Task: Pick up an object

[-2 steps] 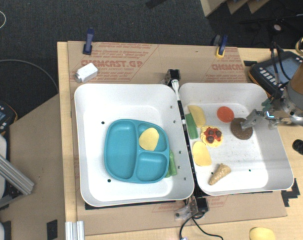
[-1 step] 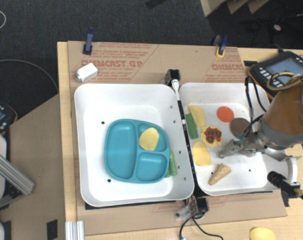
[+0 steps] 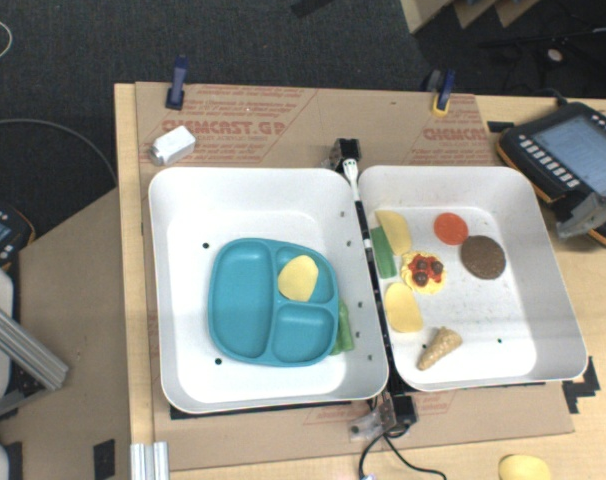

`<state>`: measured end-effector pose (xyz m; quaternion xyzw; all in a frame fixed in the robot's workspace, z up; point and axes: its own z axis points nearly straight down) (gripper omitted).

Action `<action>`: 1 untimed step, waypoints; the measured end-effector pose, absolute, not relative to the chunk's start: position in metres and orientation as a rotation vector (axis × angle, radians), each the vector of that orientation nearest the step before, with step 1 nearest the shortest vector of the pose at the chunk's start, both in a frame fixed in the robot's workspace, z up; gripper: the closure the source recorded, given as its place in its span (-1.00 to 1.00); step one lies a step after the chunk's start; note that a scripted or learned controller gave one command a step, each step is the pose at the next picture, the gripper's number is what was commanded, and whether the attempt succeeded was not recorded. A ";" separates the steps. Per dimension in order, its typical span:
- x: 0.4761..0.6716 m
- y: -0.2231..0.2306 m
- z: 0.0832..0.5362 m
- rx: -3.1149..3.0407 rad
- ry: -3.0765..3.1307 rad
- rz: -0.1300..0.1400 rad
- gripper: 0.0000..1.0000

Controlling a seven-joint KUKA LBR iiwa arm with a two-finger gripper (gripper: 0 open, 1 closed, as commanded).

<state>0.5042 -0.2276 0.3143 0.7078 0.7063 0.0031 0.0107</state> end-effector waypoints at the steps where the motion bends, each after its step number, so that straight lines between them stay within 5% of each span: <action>1: 0.476 -0.170 0.152 2.232 2.235 -0.008 -1.00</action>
